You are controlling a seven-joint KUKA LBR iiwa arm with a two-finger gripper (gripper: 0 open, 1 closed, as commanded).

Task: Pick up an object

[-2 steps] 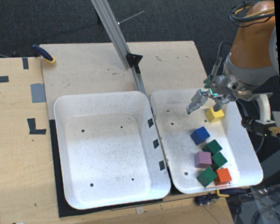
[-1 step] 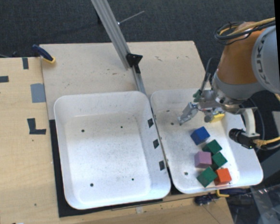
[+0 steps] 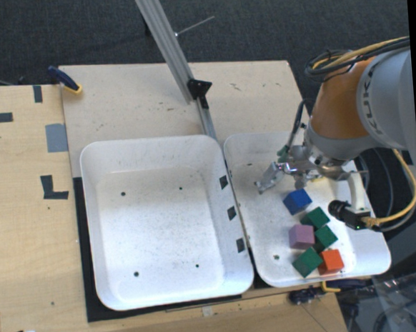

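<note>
Approach step: the two-finger gripper [image 3: 267, 184] hangs seemingly parted and empty, near the small blue block [image 3: 297, 201] by the right white bin's [image 3: 262, 265] far edge; next, descend onto it.

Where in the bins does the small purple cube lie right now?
In the camera view, the small purple cube lies in the right-hand white bin, just below the blue cube and left of the green blocks.
</note>
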